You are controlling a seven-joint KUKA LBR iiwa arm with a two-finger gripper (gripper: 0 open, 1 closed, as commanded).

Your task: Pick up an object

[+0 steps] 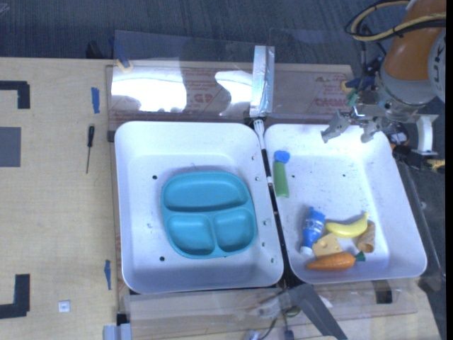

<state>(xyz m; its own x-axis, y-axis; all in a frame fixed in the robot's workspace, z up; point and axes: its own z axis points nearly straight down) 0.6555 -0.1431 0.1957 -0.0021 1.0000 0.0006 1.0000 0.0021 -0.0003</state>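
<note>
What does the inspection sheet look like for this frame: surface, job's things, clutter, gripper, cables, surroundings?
Surface: two white bins side by side, left bin and right bin, on a wooden bench.
Job's things: in the right bin, a green marker with blue cap by the left wall; a blue-and-white tube, banana, carrot and small tan pieces clustered at the near end.
Clutter: a teal divided tray in the left bin.
Gripper: gripper above the right bin's far edge, fingers spread, nothing between them.
Cables: yellow and black loops by the arm.
Surroundings: clear panel behind the bins; screwdriver on the bench.
</note>
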